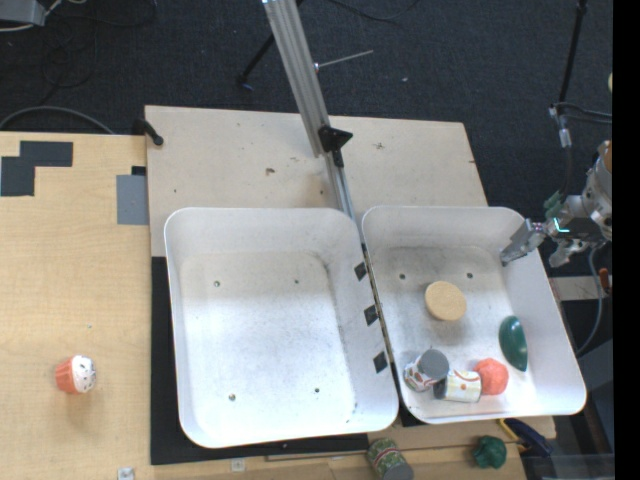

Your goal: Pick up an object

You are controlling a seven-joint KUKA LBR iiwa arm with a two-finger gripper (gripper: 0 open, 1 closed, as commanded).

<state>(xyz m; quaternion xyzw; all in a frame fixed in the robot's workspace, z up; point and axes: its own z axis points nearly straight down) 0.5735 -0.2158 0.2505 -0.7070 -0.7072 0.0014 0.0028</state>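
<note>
While the gripper [541, 240] hovers open over the right bin's [530, 398] far rim, nothing's grabbed yet. Next: down towards the tan disc [446, 301].

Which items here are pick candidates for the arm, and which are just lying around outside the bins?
In play, all in the right bin:
tan disc
dark green piece
orange-red ball
grey cup
small white cup
gripper, at that bin's upper right rim

Lying about:
orange and white toy on the wooden bench
two green things below the bins
left bin
</note>
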